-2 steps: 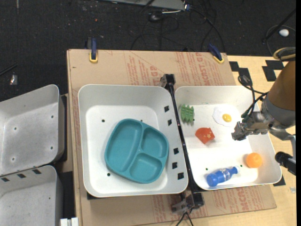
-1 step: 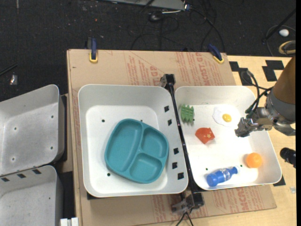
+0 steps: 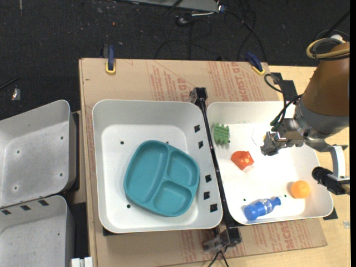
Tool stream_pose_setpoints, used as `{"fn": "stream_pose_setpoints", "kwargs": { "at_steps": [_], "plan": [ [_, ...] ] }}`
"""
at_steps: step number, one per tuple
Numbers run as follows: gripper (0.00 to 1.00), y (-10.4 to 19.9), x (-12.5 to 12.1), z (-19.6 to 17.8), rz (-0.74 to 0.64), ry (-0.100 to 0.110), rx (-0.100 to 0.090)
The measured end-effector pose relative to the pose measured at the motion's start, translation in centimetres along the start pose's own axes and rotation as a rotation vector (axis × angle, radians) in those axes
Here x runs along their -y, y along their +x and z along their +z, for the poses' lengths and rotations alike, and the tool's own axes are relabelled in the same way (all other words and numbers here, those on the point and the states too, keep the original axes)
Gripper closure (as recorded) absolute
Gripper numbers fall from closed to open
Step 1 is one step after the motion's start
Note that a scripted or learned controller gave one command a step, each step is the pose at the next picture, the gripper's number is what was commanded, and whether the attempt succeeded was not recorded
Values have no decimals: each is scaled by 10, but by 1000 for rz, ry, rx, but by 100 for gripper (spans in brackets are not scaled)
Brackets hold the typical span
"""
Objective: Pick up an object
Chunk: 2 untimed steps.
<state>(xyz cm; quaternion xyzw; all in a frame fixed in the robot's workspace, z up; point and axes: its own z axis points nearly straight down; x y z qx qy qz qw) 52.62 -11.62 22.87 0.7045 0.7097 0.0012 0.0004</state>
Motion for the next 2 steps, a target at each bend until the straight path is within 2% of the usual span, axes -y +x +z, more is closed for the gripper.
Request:
{"fn": "stream_pose_setpoints", "kwargs": {
  "at_steps": [1,2],
  "plan": [
    [100,49,-1,-1,0,3,-1],
    [100,105,-15,9,-1,3,-1]
  ]
}}
